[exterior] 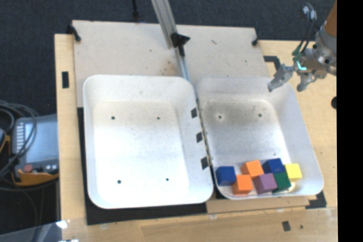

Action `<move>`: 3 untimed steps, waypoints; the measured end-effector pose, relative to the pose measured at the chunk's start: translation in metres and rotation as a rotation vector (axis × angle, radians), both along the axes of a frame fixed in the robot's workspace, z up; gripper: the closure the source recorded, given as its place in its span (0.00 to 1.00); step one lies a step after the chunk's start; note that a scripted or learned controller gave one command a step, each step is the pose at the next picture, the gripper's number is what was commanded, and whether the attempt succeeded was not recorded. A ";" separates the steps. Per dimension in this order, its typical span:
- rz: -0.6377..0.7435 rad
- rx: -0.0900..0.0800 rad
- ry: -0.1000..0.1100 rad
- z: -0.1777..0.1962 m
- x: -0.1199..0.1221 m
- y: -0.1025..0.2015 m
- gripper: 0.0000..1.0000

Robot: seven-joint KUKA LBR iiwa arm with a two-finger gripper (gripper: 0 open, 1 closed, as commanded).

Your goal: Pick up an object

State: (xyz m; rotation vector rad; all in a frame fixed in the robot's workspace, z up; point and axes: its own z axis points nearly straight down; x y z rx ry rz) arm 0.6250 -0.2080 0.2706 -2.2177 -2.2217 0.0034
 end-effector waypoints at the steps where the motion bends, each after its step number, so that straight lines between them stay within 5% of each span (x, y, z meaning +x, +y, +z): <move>1: 0.003 -0.003 -0.004 0.003 0.001 0.000 0.00; 3: -0.003 -0.002 0.001 -0.121 -0.002 -0.003 0.00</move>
